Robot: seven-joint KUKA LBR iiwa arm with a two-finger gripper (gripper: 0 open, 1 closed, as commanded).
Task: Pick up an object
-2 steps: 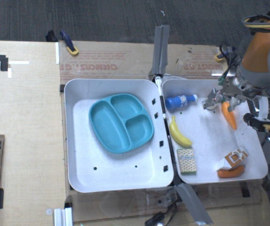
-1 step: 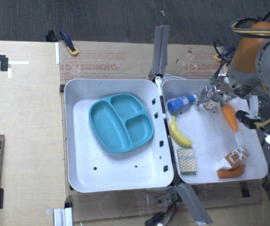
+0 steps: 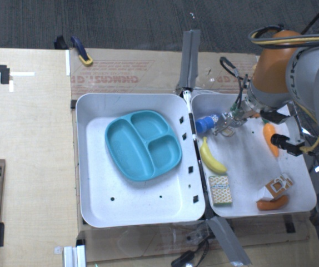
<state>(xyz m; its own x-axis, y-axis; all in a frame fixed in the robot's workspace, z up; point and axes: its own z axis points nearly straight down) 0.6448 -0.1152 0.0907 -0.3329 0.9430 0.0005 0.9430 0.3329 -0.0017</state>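
A blue divided plate is lying in the left bin. In the right bin, a blue bottle is lying above a banana, and the gripper is touching the bottle's right end; whether its fingers are spread or clenched, I cannot tell.

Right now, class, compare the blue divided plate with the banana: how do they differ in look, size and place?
The blue divided plate is turquoise and broad with three compartments; the banana is yellow, slim and curved. The plate is far larger than the banana. The plate lies in the left bin; the banana lies in the right bin, against the wall nearest the left bin. Both rest flat on a white bin floor, apart from the hand.
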